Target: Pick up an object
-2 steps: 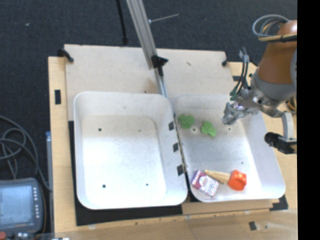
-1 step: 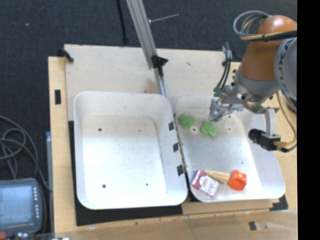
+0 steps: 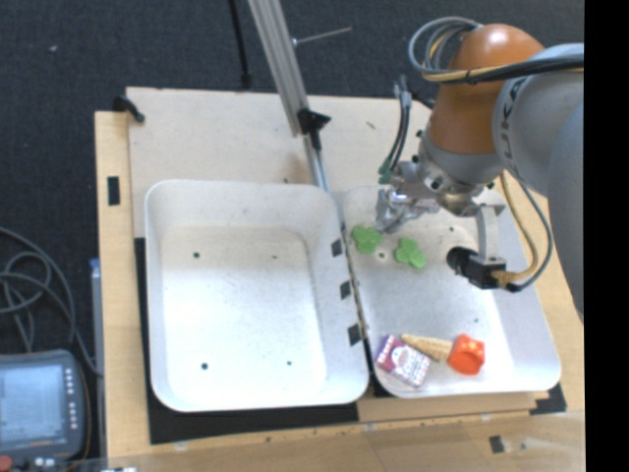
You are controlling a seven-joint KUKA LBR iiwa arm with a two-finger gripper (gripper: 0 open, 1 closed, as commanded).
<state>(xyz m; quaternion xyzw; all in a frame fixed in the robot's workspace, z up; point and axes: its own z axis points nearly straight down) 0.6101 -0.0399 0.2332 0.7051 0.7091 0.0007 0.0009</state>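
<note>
your gripper [image 3: 393,207] hangs over the right bin [image 3: 521,362], just above two small green pieces [image 3: 368,238]. you can't tell how the fingers stand. the pieces look light and maybe soft; pinch the nearer one across its middle, gently.

We see the gripper [image 3: 394,207] low over the right bin [image 3: 511,357], just above two green pieces [image 3: 367,238] and [image 3: 410,254]. Near that bin's front edge lie a purple packet [image 3: 403,360], a cone [image 3: 427,344] and an orange object [image 3: 468,354].
</note>
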